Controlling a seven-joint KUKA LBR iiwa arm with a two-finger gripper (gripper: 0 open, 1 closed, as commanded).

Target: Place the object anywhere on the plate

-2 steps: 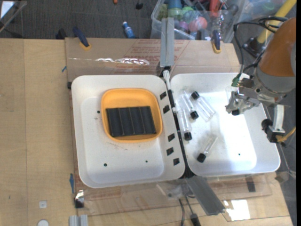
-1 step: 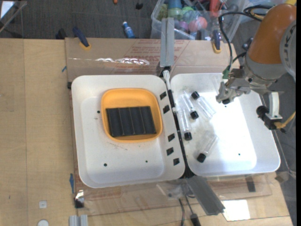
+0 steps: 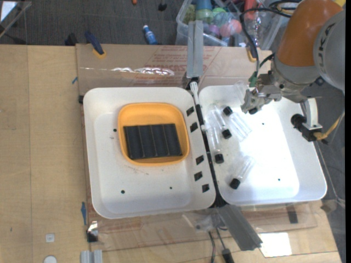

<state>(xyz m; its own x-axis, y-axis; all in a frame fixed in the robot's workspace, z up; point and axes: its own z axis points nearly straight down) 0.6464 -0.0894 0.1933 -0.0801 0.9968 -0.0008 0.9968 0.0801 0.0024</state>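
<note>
Where the grey arm reaches in from the right, I see my tool (image 3: 251,104) low over the back of the right bin (image 3: 285,185). I cannot tell how it is set or if it holds anything. Small clear bottles with black caps (image 3: 226,129) lie in that bin, near its left wall. The orange plate (image 3: 153,114) sits in the left bin (image 3: 104,190) with a black rack (image 3: 152,141) on it.

The plate (image 3: 153,114) sits in the left bin (image 3: 104,190), with a ridged block (image 3: 152,141) lying on it. Several vials (image 3: 233,126) lie scattered in the right bin (image 3: 285,185), toward its left side.
</note>
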